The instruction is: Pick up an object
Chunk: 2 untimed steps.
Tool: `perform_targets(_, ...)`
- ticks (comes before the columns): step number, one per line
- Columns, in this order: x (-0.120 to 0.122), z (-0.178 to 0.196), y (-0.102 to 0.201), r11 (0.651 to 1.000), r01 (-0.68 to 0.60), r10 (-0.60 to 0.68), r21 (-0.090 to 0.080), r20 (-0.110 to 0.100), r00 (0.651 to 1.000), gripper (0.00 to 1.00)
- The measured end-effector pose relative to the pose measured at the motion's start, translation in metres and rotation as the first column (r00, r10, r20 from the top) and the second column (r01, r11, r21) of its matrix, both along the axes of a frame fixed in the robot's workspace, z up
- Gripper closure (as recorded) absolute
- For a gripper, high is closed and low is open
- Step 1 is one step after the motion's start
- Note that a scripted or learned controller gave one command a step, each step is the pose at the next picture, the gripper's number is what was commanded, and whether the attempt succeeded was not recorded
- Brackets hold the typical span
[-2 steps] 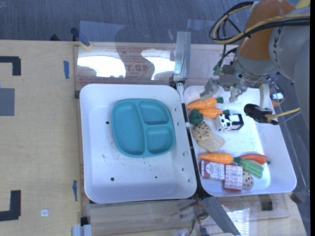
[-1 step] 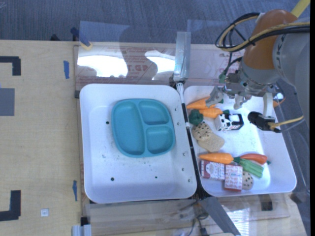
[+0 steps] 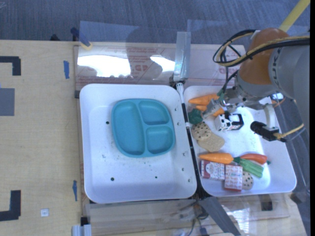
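**My gripper low over the toy food in the right bin**

My gripper (image 3: 227, 113) reaches down into the upper left part of the right bin (image 3: 283, 173), and I cannot tell whether it is grasping anything. Directly under it sits a small black-and-white object (image 3: 229, 123), too small to identify. Just to its left lie an orange carrot (image 3: 203, 100) and a dark green piece (image 3: 196, 116). Below those rest two tan cookies (image 3: 206, 135), one speckled and one plain.

Further down the bin lie a second carrot (image 3: 216, 157), a red and green vegetable (image 3: 252, 162), and a red and white packet (image 3: 222, 173) with another speckled cookie beside it.

The items near my gripper are crowded and touching. I judge a good pick means centring on one piece, probably the black-and-white one, and descending straight so the neighbours are not nudged.

The left bin (image 3: 93, 146) holds a teal divided plate (image 3: 142, 128), well apart from my arm (image 3: 275, 58), whose orange band shows above the wrist.
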<state>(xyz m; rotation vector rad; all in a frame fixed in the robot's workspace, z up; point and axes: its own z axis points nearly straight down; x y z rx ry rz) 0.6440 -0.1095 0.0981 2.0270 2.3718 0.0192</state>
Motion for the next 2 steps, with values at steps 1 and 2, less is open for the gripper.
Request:
perform_targets(1, 0.016, 0.096, 0.057, 0.996, -0.089, 0.089, 0.004, -0.007, 0.996, 0.00)
perform_targets(2, -0.011, 0.087, 0.039, 0.967, -0.256, 0.256, 0.005, -0.024, 0.966, 0.00)
